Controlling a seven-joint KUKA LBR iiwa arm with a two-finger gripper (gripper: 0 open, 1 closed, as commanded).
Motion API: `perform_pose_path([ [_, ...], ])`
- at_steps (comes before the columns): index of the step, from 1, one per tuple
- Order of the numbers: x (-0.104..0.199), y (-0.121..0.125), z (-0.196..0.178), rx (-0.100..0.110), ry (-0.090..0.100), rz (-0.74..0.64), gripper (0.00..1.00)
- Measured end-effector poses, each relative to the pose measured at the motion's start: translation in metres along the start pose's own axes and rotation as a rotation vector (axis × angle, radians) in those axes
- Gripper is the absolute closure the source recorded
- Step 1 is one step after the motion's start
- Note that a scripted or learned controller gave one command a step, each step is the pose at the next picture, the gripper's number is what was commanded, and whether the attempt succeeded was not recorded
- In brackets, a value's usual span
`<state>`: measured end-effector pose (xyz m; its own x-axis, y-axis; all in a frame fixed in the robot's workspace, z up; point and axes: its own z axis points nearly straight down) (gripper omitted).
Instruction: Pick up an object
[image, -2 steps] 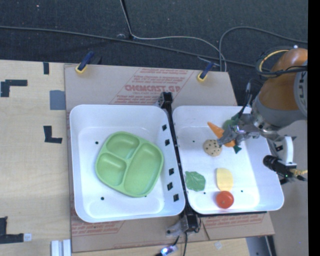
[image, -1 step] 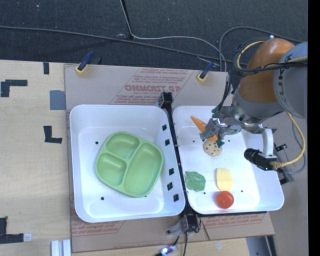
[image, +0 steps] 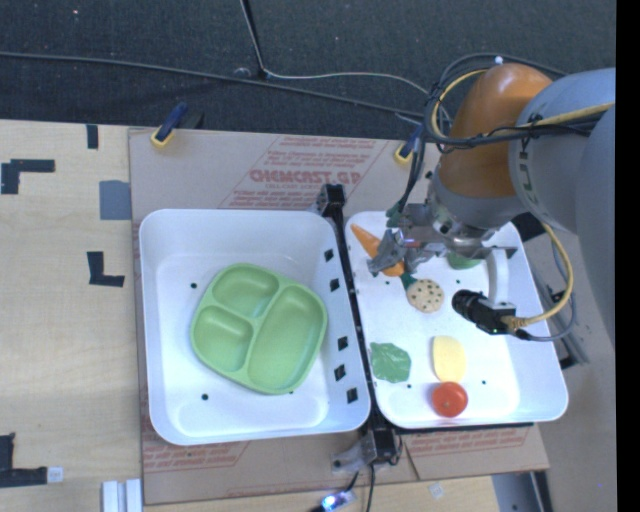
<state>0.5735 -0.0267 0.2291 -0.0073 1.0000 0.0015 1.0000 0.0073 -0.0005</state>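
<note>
End effector (image: 390, 254) over the carrot (image: 366, 241) in the right bin (image: 535, 395) — finger state unclear.

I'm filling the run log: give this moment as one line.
gripper: low in right white bin, over orange carrot-shaped piece | grasp: unconfirmed | left white bin: green divided plastic plate
</note>
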Motion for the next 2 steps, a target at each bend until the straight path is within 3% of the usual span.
perform_pose_path([
  [2,0.122,0.022,0.009,0.001,-0.001,0.000,1.00],
])
